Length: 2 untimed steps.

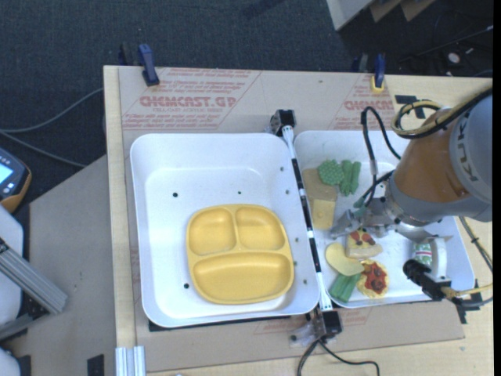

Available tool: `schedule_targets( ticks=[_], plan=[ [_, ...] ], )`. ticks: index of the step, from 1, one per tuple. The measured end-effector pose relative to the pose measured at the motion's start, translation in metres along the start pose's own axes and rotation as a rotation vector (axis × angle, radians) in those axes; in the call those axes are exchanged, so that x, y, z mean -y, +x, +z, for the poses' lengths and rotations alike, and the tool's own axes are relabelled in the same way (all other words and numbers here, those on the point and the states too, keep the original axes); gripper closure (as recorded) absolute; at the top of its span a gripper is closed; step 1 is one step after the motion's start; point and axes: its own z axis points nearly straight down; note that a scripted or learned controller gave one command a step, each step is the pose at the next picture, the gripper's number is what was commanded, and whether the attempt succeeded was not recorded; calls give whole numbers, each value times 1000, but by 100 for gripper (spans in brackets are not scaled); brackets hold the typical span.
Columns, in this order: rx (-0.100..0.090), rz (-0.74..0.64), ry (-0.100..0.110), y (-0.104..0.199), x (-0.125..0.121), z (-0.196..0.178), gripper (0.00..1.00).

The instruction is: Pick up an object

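Finger state of gripper (356, 227) cannot be told; descent should be centred on toy food (363, 245) mid right bin (462, 269).

Dark blue-grey carpet (70, 22) surrounds the bench (125, 210), which is topped with printed brown board. Two blue clamps (147, 63) grip its far edge. Black cables (47, 116) cross the floor at left. Even overhead lighting, no hard shadows.

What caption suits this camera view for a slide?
Arm reaches into right bin over toy food; yellow tray sits in left bin.
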Motion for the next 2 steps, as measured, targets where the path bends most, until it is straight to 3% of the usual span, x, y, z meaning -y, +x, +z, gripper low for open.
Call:
schedule_targets(
  ticks=[1, 2],
  plan=[
    [0, 1, -3, 0, -1, -11, 100],
    [-1, -11, -15, 67, -82, -107, 100]
  ],
)
